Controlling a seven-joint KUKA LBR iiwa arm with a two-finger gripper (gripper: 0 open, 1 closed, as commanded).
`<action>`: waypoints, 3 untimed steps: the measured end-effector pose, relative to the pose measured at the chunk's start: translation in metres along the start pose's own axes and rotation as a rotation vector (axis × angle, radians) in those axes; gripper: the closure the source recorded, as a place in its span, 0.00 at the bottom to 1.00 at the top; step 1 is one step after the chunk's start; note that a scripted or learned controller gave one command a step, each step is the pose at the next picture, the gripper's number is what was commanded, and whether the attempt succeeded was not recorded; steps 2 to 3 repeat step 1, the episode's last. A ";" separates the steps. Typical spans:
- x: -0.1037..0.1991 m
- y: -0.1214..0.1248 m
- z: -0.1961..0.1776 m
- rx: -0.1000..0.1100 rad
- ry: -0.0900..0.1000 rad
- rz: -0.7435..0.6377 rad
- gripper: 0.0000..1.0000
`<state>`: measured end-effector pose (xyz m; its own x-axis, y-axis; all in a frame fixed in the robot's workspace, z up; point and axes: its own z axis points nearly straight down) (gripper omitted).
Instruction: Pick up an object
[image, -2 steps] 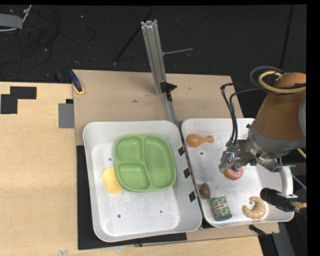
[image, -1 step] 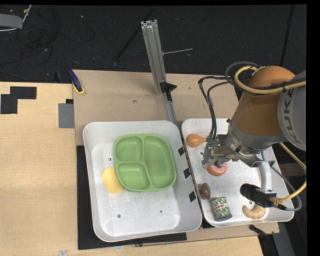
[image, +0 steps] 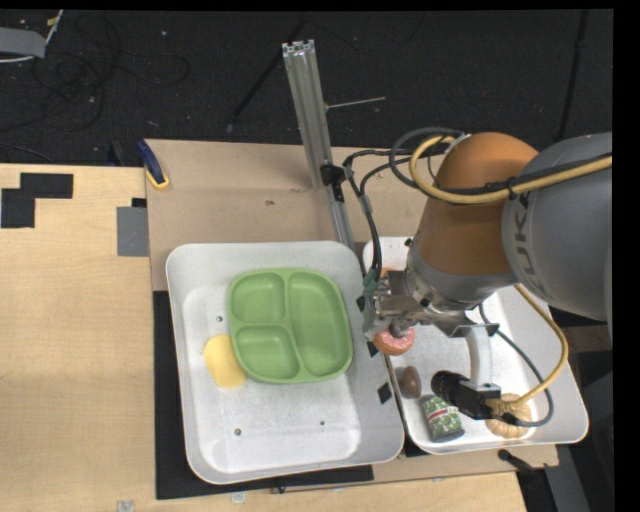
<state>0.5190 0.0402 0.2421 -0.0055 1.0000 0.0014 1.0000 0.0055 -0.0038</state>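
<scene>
The gripper (image: 392, 335) hangs over the right bin's (image: 560, 425) left edge, closed on a pink donut (image: 394, 342). A green divided plate (image: 291, 326) lies in the left bin (image: 290, 450).

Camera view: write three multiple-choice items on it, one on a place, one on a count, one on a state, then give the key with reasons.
1. Where does the yellow object lie?
A. In the left bin, against the green tray's left edge
B. Inside one of the tray's compartments
C. In the right bin

2. How many compartments does the green tray have?
A. Two
B. Three
C. Five

3. How does the green tray sit?
A. Flipped upside down
B. Standing on its edge
C. Flat, open side up

Key: 1 A, since the yellow object rests on the white floor beside the tray. 2 B, since two hollows lie at the top and one at the lower left. 3 C, since its hollows face the camera.
</scene>
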 end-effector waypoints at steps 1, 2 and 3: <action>0.050 0.014 0.014 0.000 -0.001 0.001 1.00; 0.050 0.014 0.014 0.000 -0.001 0.001 1.00; 0.050 0.014 0.014 0.000 -0.001 0.001 1.00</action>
